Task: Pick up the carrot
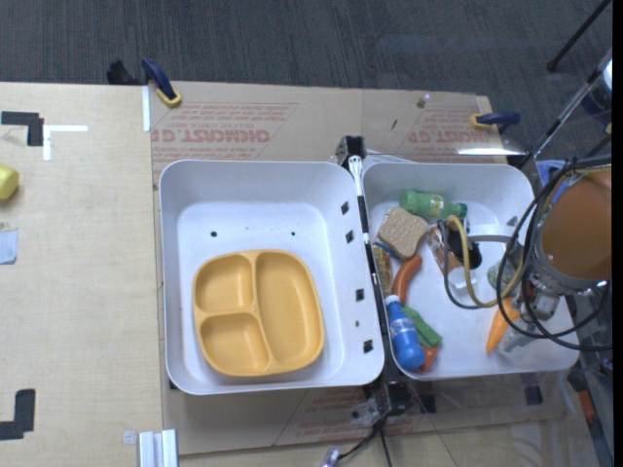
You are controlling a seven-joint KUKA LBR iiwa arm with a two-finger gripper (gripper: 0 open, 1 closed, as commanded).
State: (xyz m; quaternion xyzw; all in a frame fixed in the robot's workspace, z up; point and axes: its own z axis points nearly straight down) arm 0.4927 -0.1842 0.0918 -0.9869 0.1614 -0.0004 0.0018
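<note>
The carrot (pixel 498 329) is a small orange piece lying at a slant near the right wall of the right bin (pixel 465 363), toward its front. My gripper (pixel 527 308) hangs right beside it, over its upper right end, below the orange band of the arm (pixel 582 230). Cables and the wrist cover the contact point, so I cannot tell whether the carrot is in its grasp.
The right bin also holds a green bottle (pixel 429 203), a bread slice (pixel 402 230), a curved red-orange sausage (pixel 407 272), a blue bottle (pixel 404 334) and looped cables (pixel 459 266). A yellow divided plate (pixel 258 311) lies in the left bin (pixel 253 188).
</note>
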